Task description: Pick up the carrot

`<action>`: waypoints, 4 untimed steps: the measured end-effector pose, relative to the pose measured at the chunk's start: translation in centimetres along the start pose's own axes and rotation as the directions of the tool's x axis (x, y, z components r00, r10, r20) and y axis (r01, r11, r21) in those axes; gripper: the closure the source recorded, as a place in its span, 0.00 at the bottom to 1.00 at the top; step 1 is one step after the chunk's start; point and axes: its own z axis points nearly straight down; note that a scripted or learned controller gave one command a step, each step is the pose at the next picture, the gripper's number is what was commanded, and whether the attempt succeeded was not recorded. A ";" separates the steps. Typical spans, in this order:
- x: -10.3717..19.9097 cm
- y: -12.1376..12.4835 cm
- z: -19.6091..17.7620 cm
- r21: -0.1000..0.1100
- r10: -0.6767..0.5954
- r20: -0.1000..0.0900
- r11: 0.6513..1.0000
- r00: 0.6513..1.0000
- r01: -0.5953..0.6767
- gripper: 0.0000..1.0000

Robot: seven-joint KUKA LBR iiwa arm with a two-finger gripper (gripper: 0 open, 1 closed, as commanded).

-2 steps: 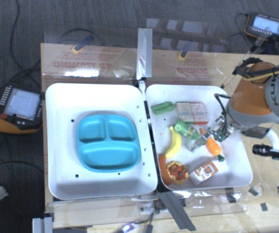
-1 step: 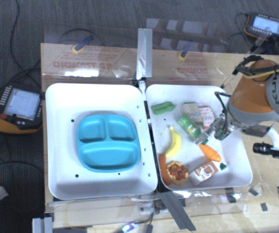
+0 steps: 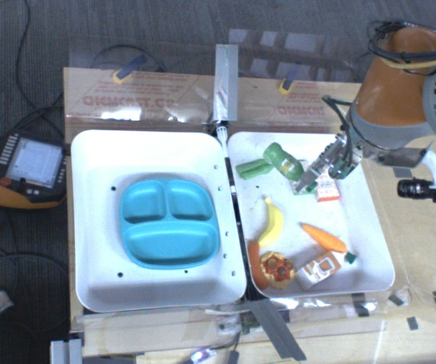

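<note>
The orange carrot [image 3: 324, 237] lies in the right white bin [image 3: 369, 226], pointing up-left, with its green stub at the lower right. My gripper [image 3: 306, 183] hangs over the upper middle of that bin, above and a little left of the carrot and well apart from it. It reaches down-left from the grey and orange arm [image 3: 396, 89]. Nothing shows between its fingers.
Around the carrot lie a green bottle-like toy [image 3: 274, 160], a small red and white carton [image 3: 327, 192], a yellow banana [image 3: 272, 221], a pizza slice [image 3: 273, 268] and a brown juice box [image 3: 321, 269]. The left bin [image 3: 96, 165] holds a blue divided plate [image 3: 170, 222].
</note>
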 end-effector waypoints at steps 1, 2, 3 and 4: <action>0.0 0.0 0.0 0.000 0.000 0.000 1.000 1.000 0.000 0.00; -2.6 -7.2 8.5 0.004 -0.027 0.000 1.000 1.000 0.027 0.00; -2.9 -10.4 14.7 -0.004 -0.053 0.008 0.999 0.999 0.053 0.00; -3.0 -10.1 13.5 -0.011 -0.053 0.013 0.999 0.998 0.053 1.00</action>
